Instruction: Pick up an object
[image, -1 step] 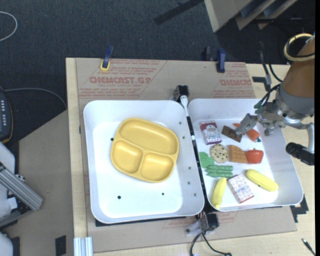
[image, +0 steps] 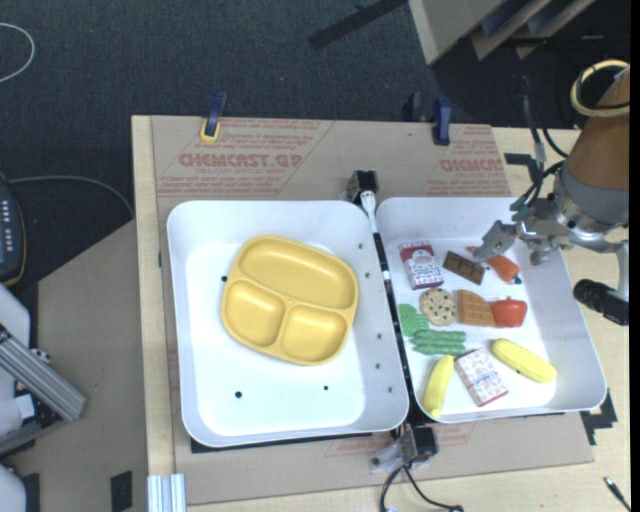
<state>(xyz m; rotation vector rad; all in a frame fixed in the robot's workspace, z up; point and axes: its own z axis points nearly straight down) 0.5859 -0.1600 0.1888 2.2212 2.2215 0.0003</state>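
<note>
My gripper (image: 518, 248) hangs over the back right part of the right bin (image: 580, 330), its two grey fingers spread open and nothing between them. Just below it lies a small orange-red piece (image: 506, 267), beside a brown bar (image: 463, 267). Further toy foods lie in this bin: a red and white carton (image: 421, 265), a cookie (image: 437, 305), a tan waffle square (image: 475, 308), a red tomato (image: 510, 313), green pods (image: 432, 338), a yellow banana (image: 438, 383), a second small carton (image: 481, 377) and a yellow lemon-like piece (image: 524, 361).
The left bin (image: 200, 330) holds a yellow divided plate (image: 288, 298). The grey arm with its orange band (image: 600, 150) comes in from the upper right. A black divider (image: 385, 300) runs between the bins. Clamps (image: 211, 125) sit at the board's back edge.
</note>
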